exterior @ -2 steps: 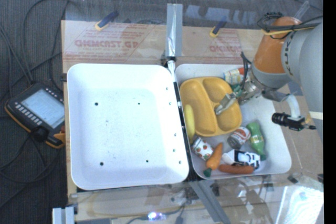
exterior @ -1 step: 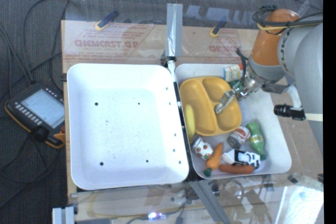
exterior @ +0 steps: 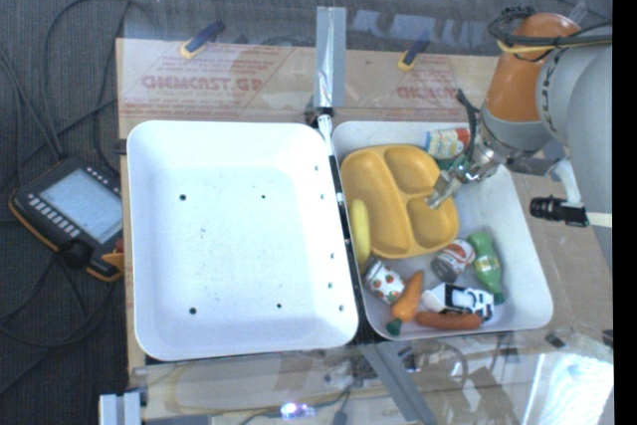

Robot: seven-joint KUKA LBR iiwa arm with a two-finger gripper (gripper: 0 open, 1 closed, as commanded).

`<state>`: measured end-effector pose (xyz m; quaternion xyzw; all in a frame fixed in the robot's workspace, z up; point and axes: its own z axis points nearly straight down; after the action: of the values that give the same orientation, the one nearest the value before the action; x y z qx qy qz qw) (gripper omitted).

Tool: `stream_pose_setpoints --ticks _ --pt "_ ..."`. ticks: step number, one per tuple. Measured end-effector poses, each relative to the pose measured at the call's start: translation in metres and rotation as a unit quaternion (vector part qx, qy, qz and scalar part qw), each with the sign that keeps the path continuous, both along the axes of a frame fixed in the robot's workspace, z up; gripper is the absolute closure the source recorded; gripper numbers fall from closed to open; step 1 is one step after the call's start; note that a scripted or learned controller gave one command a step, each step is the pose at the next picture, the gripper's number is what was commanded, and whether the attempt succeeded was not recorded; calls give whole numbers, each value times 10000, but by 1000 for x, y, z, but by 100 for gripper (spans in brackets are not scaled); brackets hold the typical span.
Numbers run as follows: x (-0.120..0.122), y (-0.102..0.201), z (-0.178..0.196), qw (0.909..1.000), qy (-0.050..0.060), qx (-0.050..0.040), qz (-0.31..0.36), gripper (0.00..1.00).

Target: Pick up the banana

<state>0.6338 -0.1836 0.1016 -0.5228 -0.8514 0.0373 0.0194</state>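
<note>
The banana has not yet been picked up. It is seen lying in the right bin, lengthwise along the left wall, wedged between that wall and the yellow divided tray, which it touches or nearly touches. Nothing is gripping it.

The hand is placed over the right-hand compartment of the yellow tray, near the tray's upper right corner, well apart from the banana, which lies on the tray's far side. Nothing can be made out between the fingers, and whether they are spread or closed cannot be told from this angle.

The remaining items are gathered at the near end of the right bin: a carrot, a small can, a green bottle and other small packets. The left bin carries no objects.

As judged from this, the whole task is still to be done: the hand must be carried across the tray to the left wall, lowered onto the banana, closed on it and raised.
</note>
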Motion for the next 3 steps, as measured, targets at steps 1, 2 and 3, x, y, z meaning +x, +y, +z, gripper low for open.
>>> stream_pose_setpoints --ticks 1,2,3 --pt "0 6 30 9996 -245 -42 -127 100" --pt "-12 9 31 9964 -298 -59 -787 100" --pt "-14 11 36 9952 -324 -67 -923 100"
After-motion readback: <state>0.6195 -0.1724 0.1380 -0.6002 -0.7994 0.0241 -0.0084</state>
